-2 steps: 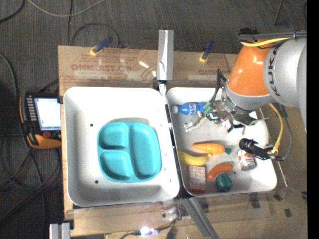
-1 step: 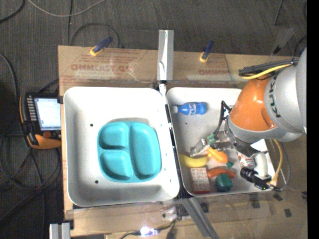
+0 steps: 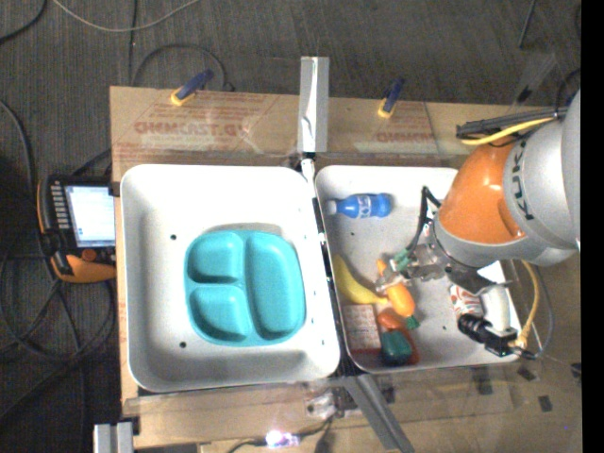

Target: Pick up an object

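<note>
1. The pincer [image 3: 408, 264] hangs low over the middle of the right bin [image 3: 377, 179], below the arm's orange band. From this angle I cannot tell whether it is apart, together or clamped on anything.
2. Just below the pincer lies an orange rounded thing [image 3: 401, 298], very close to the tip. Whether the two touch cannot be made out.
3. A banana [image 3: 349, 283] lies just left of the pincer, along the bin's left wall, with its lower end near the orange rounded thing.
4. Below those, toward the bin's near edge, sits a smaller red-orange piece [image 3: 389, 321], and a green block [image 3: 398, 347] lies right under it, the two touching or nearly so.
5. A flat pale printed card [image 3: 358, 325] lies beside them on the left, on the bin floor.
6. A blue bottle [image 3: 363, 206] lies on its side in the bin's far left part, well apart from the pincer, with its white cap pointing right.
7. A red-and-white packet [image 3: 466, 300] lies to the pincer's right, partly hidden under the arm.
8. The left bin [image 3: 151, 347] holds a teal divided plate [image 3: 247, 286], lying flat near its middle.
9. Both bins rest side by side on a brown tabletop [image 3: 217, 125], with two clamps [image 3: 192, 85] on its far edge.
10. A handheld screen unit [image 3: 80, 225] sits off the tabletop's left side.
</note>
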You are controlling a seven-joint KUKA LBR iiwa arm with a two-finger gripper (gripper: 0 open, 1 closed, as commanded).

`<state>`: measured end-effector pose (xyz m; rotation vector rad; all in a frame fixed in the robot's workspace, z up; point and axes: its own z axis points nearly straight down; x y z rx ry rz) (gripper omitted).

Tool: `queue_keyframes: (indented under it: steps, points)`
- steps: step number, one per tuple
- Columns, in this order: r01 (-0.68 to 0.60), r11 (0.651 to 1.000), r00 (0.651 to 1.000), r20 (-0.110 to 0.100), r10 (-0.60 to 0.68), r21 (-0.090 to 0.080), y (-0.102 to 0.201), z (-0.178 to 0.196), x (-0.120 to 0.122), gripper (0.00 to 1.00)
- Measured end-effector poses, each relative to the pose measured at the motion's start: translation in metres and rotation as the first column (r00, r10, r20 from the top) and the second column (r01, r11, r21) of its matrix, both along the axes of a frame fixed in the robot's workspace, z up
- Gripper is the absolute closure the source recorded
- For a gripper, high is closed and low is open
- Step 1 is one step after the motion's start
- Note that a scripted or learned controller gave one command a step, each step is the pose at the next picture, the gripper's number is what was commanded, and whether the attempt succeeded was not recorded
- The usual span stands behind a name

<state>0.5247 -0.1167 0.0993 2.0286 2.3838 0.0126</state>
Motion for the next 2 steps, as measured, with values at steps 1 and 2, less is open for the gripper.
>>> queue_keyframes:
  steps: [1, 2]
  points:
    - [0.138, 0.99, 0.99, -0.016, -0.138, -0.002, 0.04, 0.11, 0.051, 1.0]
    - [-0.044, 0.999, 0.999, -0.016, 0.044, -0.002, 0.051, 0.123, 0.032, 1.0]
